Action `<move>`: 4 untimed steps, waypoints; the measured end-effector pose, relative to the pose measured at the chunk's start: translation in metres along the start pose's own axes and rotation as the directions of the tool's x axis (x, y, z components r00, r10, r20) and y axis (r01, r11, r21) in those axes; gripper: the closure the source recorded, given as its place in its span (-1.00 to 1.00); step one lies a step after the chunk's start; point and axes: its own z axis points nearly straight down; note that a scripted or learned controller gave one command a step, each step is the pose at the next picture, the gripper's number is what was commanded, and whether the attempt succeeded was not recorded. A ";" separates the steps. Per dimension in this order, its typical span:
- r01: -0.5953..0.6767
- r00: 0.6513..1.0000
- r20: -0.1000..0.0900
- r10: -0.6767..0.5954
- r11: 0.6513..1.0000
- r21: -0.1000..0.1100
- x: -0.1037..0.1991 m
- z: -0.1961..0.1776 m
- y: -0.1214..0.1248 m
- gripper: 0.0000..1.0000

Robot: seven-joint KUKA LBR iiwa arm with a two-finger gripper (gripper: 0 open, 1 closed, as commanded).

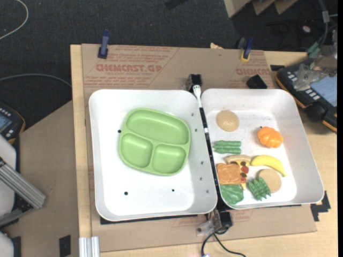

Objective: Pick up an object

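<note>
Camera view, nearest edge first: in the shallow white bin [305,159] on the side my arm reaches from, two dark green leafy plastic pieces [233,193] lie against the front wall, with a tan round disc [272,181] and an orange-red flat toy food piece [229,173] just behind. Farther back sit a yellow plastic banana [268,162], green bean pods [227,145], an orange pumpkin-shaped toy [269,136] and a beige round bun [228,120]. The other white bin [104,159] holds a light green three-compartment plate [154,142]. I cannot tell my gripper's state.
</note>
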 end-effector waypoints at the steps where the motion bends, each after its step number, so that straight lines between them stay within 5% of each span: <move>1: 0.004 1.000 0.008 -0.004 0.999 -0.032 0.056 -0.266 0.021 1.00; 2: -0.008 1.000 0.001 0.008 1.000 0.003 -0.011 -0.123 0.020 1.00; 3: 0.006 1.000 0.006 -0.005 1.000 -0.027 0.048 -0.251 0.018 1.00; 4: -0.008 1.000 0.000 0.008 1.000 0.004 -0.010 -0.111 -0.002 1.00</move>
